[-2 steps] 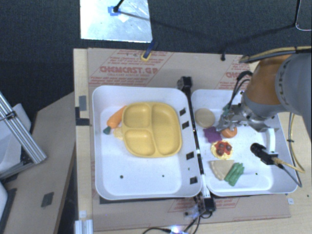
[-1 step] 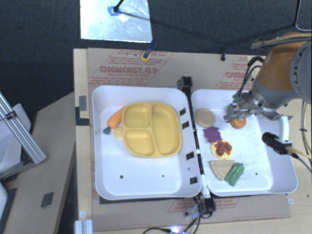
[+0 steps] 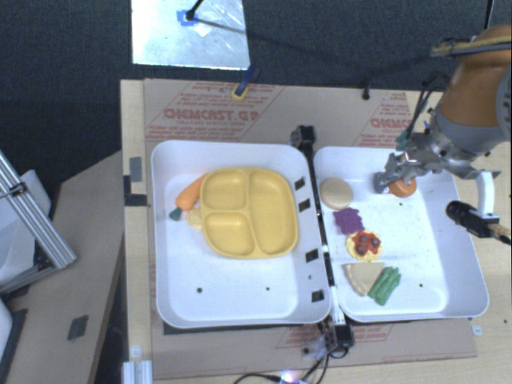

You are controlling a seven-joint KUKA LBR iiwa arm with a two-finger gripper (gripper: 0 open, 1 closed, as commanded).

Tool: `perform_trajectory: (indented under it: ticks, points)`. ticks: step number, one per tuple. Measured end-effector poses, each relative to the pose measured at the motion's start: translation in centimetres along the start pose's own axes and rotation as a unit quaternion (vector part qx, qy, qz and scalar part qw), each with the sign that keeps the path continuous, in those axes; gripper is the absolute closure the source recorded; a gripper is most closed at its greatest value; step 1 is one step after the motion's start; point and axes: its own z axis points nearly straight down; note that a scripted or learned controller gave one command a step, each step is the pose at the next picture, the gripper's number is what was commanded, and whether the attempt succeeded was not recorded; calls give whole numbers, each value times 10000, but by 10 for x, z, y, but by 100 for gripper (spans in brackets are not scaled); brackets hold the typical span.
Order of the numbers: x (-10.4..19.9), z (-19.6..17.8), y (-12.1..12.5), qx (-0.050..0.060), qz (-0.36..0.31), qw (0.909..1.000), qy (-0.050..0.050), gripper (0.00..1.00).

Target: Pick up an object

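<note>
While my feed looks down on the desk (image 3: 96,214), I see two shallow white bins side by side. In the left white bin (image 3: 172,294) a yellow three-compartment plastic plate (image 3: 244,212) takes up the middle, with an orange toy carrot (image 3: 189,192) tucked against its left edge, partly under the rim. In the right white bin (image 3: 456,286) the pieces sit in a loose column near the divider: a round beige toy bun (image 3: 337,191) at the top, a purple toy piece (image 3: 348,219) just below it, a small round toy pizza with red topping (image 3: 365,245) under that, then a tan wedge-shaped toy slice (image 3: 363,277) touching a green toy bean pod (image 3: 386,286). Apart from that column, near the far wall, lies a small orange round toy (image 3: 402,187). The grey arm with its orange band comes in from the right, and its jaws (image 3: 396,176) sit directly on top of that orange toy, covering most of it. I cannot tell from this angle whether they are parted or closed, nor whether the toy is between them.
</note>
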Motion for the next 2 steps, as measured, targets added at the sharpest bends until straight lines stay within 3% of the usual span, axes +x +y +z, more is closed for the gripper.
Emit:
perform_trajectory:
  ticks: [1, 2]
  points:
    - [36, -10, -31, 35, -11, 10000, 13, 100]
    - [71, 7, -66, 50, -11, 10000, 17, 100]
